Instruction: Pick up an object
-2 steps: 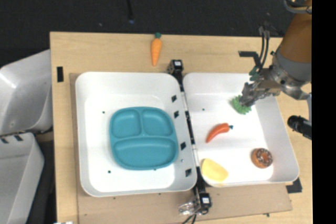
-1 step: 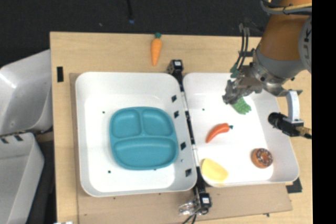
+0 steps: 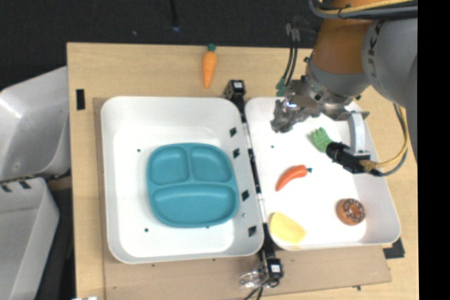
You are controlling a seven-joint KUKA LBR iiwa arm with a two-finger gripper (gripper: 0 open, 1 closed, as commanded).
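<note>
The grey two-finger gripper [image 3: 283, 117] hung over the far left corner of the right white bin [image 3: 376, 204]; whether it was clenched could not be told. Nothing looked picked up: the red plastic chilli pepper [image 3: 291, 176] lay mid-bin, so the grasp remained undone.

Five candidates, none lifted. In the right bin [image 3: 380, 218]: red chili pepper [image 3: 292, 176] lying flat near the middle, slanted, stem end up-right; green ridged piece [image 3: 320, 139] above it; brown round doughnut-like piece [image 3: 350, 211] toward the near right corner; pale yellow piece [image 3: 286, 227] at the near left corner. On the surface [image 3: 140, 70] behind the bins — an orange carrot [image 3: 209, 66], green top upward.
</note>
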